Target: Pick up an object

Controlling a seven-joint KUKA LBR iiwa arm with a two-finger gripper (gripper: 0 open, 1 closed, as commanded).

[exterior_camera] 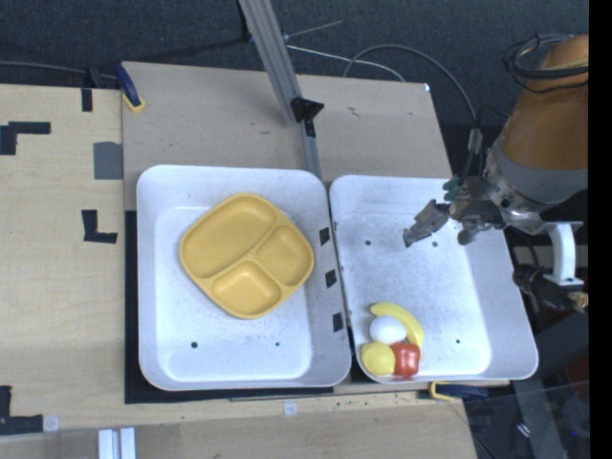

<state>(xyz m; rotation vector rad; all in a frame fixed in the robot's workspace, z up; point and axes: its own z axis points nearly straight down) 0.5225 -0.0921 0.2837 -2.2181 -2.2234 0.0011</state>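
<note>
In the near corner of the right bin (497, 352) sits a small huddle of toy food: a white egg-like ball (387, 330) with a yellow banana (409, 319) curling round its far and right side, a round yellow fruit (377, 358) just in front of it, and a red piece (406, 359) touching that fruit on the right. They press up against the bin's near-left wall, all in contact with one another.

Well apart from them, over the far half of the same bin, hangs the gripper (442, 226) — its two dark fingers spread apart, one reaching out leftward, the other pointing down nearer the wrist, with nothing between them. Behind it the grey arm (540, 151) with its orange band comes in from the right.

The left bin (158, 285) holds a yellow divided plate (247, 254), three compartments, lying flat and turned at an angle near the bin's middle. A grey metal bar (273, 46) slants down from the far side — ending at the seam between the bins.
</note>
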